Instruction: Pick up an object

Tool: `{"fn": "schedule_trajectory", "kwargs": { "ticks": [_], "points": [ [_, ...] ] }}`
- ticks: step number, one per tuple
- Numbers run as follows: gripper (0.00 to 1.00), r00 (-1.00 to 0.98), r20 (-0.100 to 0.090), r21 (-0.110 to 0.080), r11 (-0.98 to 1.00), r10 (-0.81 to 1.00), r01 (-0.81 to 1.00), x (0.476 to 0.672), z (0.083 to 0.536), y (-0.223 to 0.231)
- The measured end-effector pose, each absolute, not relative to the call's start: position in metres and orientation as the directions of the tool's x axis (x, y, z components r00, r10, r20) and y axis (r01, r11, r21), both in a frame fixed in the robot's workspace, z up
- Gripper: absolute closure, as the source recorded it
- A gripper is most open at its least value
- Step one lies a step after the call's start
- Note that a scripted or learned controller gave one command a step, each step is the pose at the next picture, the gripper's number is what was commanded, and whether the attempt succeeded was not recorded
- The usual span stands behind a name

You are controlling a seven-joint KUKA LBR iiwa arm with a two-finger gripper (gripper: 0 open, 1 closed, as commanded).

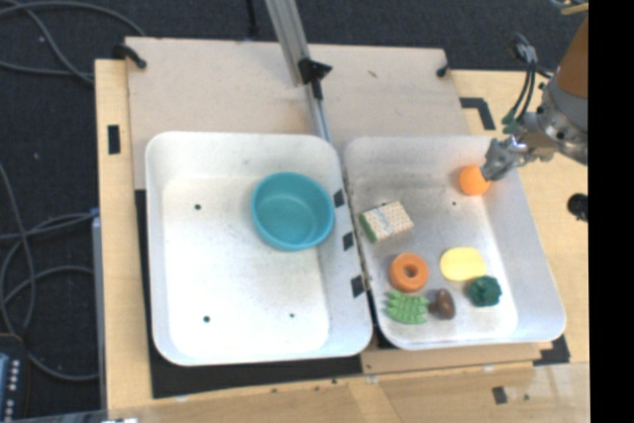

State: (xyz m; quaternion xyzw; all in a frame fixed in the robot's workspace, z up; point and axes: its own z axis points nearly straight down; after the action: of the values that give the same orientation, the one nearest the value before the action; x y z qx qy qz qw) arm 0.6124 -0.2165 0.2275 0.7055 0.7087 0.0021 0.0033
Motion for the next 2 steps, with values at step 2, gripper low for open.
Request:
{"fn": "schedule_trajectory", "kwargs": {
  "ticks": [2],
  "points": [
    [1.0, -0.004, -0.001, 0.0, 0.004, 1.0, 1.0, 0.6, 0.24, -0.172]
  ]
}}
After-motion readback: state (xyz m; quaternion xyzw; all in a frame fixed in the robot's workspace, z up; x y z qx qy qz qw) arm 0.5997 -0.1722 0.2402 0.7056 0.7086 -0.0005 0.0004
